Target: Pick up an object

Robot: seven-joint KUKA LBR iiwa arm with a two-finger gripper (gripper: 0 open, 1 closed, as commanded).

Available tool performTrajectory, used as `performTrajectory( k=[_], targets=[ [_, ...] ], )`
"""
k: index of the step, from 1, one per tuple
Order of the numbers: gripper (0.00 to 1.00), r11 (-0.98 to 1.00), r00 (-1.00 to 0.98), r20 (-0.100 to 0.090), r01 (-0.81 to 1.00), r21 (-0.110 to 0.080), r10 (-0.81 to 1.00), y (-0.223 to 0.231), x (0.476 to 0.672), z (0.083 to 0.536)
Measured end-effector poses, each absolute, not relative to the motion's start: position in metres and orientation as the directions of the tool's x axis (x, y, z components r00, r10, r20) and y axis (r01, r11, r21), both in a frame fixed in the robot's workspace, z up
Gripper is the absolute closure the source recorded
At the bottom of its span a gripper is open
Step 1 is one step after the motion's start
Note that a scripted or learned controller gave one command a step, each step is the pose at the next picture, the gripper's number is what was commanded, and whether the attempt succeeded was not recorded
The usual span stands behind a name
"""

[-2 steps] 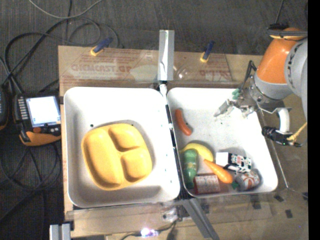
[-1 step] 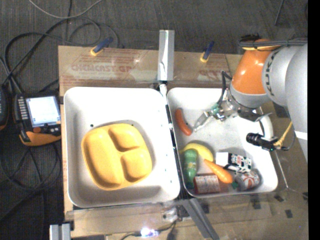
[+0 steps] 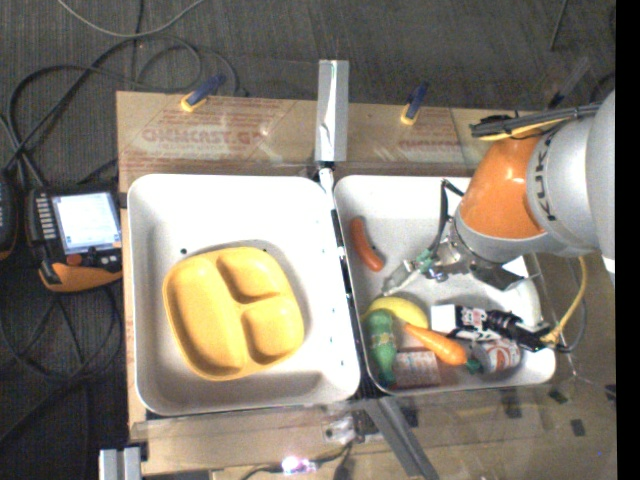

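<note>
Overhead, "KUKA" lettering (image 3: 541, 190) on the arm, its hand (image 3: 415, 267) above the right bin (image 3: 400, 200), grip state unclear.

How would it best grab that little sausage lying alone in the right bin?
Across the middle of the sausage, coming straight down from above. It lies flat, long and thin, apart from the pile, so fingers closing across its narrow width should fit.
</note>
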State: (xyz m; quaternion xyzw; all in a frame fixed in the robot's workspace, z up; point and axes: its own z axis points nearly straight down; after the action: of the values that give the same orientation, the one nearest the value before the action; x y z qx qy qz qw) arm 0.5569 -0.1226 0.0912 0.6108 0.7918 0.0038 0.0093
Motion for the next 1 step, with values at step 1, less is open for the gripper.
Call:
performTrajectory(
  k=[1],
  targets=[
    [0.00,0.254,-0.254,-0.010,0.967,0.017,0.967,-0.1226,0.5569,0.0911]
  ],
)
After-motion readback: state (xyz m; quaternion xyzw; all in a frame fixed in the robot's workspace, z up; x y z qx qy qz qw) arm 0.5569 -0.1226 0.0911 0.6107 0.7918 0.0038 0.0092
